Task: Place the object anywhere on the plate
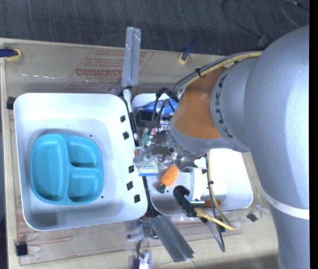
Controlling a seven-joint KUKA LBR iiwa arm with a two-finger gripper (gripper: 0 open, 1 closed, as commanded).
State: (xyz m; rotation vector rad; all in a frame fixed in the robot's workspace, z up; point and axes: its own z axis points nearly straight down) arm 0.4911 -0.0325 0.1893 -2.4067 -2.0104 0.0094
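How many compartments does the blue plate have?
3: the blue plate in the left bin has one long compartment on its left side and two smaller ones stacked on its right.

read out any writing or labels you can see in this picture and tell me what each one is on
"KUKA": partly seen, running down the grey arm beside its orange band.
Red print on the bench's clear sheet: too blurred to read.
Small label by the hand: too small to read.
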